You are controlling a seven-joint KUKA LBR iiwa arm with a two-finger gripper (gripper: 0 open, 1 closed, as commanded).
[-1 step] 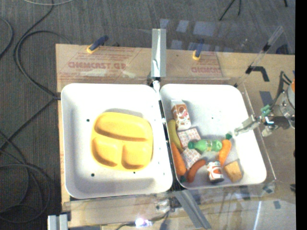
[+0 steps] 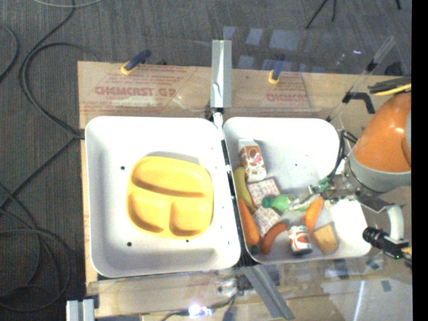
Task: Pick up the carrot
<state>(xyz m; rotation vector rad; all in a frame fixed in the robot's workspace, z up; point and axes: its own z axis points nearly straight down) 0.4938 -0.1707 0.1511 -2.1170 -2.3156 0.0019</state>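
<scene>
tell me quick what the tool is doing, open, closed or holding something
Tool: cannot be told; it sits at the right bin's right edge, close to a carrot, with nothing seen between its fingers.

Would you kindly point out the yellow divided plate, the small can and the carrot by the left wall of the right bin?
yellow divided plate [image 2: 171, 194]: camera view, centre ridge.
small can [image 2: 300, 240]: camera view, its side.
carrot [image 2: 249, 225]: camera view, mid-body.

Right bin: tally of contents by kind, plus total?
carrot-like orange pieces: 2
red sausage: 1
banana: 1
carton: 1
can: 1
bread piece: 1
green item: 1
flat packets: 2
Total: 10
</scene>
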